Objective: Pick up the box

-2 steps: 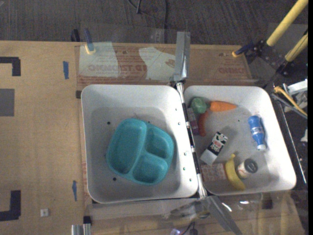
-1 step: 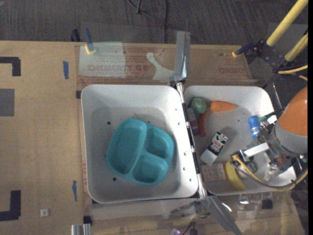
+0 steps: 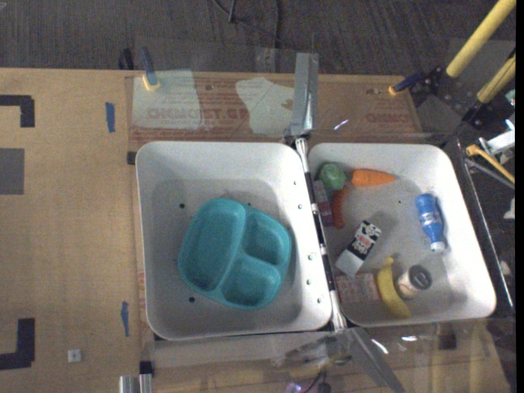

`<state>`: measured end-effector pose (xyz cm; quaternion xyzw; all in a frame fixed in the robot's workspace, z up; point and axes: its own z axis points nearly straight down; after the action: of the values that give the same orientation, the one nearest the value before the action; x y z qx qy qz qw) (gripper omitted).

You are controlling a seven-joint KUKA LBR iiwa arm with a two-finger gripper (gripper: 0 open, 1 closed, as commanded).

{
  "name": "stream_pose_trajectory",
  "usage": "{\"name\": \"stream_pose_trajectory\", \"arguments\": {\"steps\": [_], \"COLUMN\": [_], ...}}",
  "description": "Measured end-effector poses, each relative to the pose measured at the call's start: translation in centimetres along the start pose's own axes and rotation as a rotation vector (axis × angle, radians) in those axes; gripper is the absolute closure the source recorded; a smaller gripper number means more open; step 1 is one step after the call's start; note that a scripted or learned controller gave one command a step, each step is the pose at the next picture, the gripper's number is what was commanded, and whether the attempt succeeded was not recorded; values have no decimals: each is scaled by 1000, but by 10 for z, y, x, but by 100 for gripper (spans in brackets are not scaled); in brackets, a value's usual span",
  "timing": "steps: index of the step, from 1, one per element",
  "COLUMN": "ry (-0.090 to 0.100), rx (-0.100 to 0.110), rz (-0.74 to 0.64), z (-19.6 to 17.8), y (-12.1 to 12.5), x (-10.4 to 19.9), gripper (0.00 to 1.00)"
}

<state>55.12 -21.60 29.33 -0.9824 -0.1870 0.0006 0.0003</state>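
box (image 3: 360,246) lies tilted mid right bin (image 3: 471,244) | neighbours: banana (image 3: 391,289) and jar (image 3: 413,281) just below, bottle (image 3: 429,221) right, carrot (image 3: 372,178) and lime (image 3: 332,175) above | left bin (image 3: 155,219): teal tray (image 3: 236,253) | my gripper state: cannot tell

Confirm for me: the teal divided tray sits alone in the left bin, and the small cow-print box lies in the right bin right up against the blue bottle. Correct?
Not quite. In the camera view the cow-print box lies in the right bin apart from the blue bottle, with bare bin floor between them. The teal divided tray does sit alone in the left bin.
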Motion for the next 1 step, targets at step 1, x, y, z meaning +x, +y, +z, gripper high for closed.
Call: {"name": "stream_pose_trajectory", "arguments": {"steps": [1], "ry": [7], "rx": [-1], "rz": [133], "z": [206], "y": [-40], "x": [-30], "gripper": [0]}}
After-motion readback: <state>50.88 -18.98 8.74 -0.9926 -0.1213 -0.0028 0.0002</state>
